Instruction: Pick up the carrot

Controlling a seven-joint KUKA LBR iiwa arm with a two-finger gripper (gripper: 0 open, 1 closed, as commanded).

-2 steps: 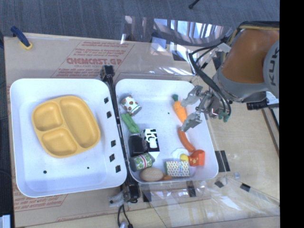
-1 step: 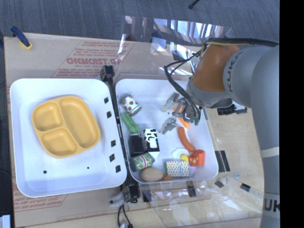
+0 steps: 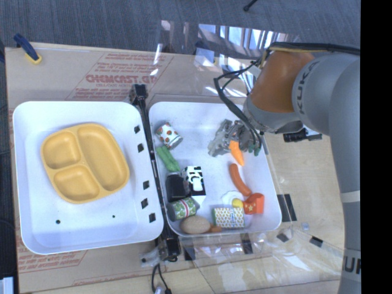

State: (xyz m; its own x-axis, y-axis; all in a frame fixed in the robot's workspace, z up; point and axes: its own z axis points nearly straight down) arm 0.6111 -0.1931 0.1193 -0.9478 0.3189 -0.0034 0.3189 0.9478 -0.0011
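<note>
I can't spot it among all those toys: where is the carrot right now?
The carrot is in the right bin, toward its upper right, right at the tip of the claw, just above the sausage.

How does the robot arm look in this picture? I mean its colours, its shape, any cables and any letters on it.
The arm is thick, rounded and light grey, with a broad orange band above the wrist. Grey "KUKA" lettering runs beside that band. Thin black cables loop from the wrist toward the small grey metal gripper.
</note>
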